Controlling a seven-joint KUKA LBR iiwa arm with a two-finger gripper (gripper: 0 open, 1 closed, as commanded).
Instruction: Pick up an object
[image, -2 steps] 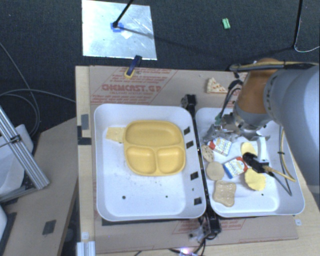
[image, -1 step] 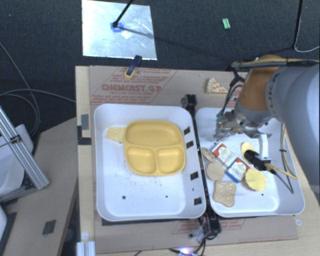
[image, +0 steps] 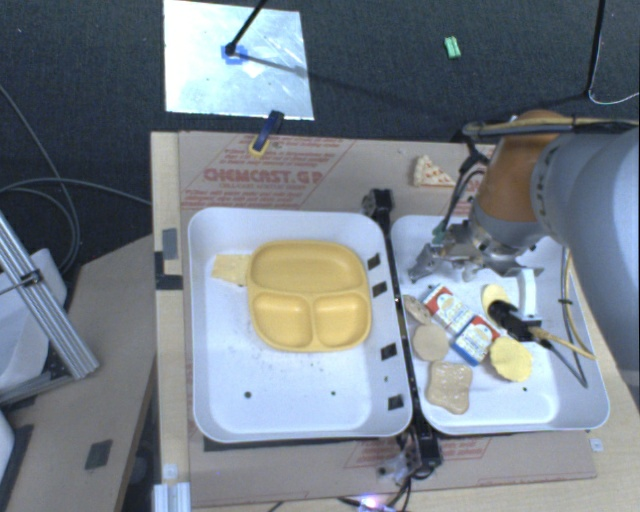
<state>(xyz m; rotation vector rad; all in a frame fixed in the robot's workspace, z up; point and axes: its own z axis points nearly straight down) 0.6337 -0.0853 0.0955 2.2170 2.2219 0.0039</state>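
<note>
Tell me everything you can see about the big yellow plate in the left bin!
The yellow plate is a rounded square tray, apparently smooth plastic, split into three sections: one wide one at the far side and two smaller ones at the near side. It lies flat and right side up in the left bin, a bit toward the far side. Nothing sits in its sections. A pale flat yellow piece pokes out at its left edge, seemingly touching or tucked under it.
</note>
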